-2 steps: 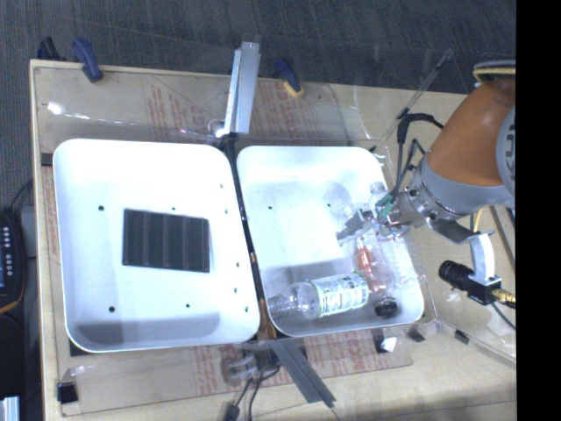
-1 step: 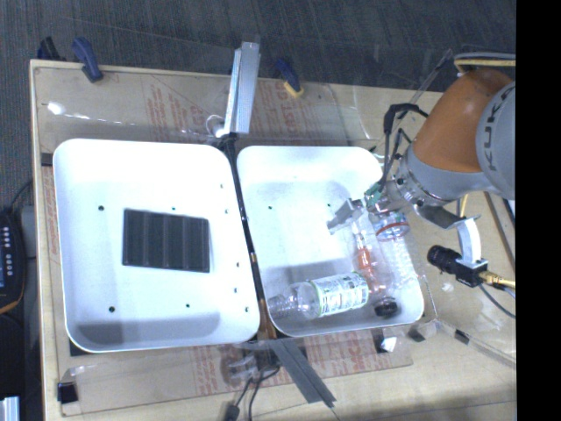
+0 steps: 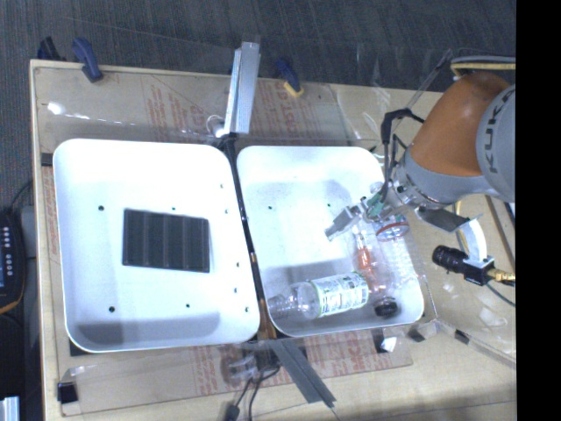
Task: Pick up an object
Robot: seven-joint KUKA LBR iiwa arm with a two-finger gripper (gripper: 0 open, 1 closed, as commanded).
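Gripper (image 3: 349, 219) hangs low over the right bin (image 3: 289, 178), reached in from the right on a grey arm (image 3: 456, 147) with an orange band; whether it is open or closed cannot be told. Just below it stands a clear plastic bottle (image 3: 392, 251), with a slim orange-tinted tube (image 3: 365, 261) beside it. Another clear bottle (image 3: 323, 295), wrapped in a green-and-white label, lies on its side along the bin's near wall, a small black cap (image 3: 386, 307) close to its right end. The left bin (image 3: 88, 182), shallow and white with rounded corners, carries a dark ribbed rectangular panel (image 3: 166, 239). Both bins sit side by side on a pale wooden table (image 3: 131, 95), blue clamps (image 3: 86, 60) fixed at its far edge, dark carpet beyond.
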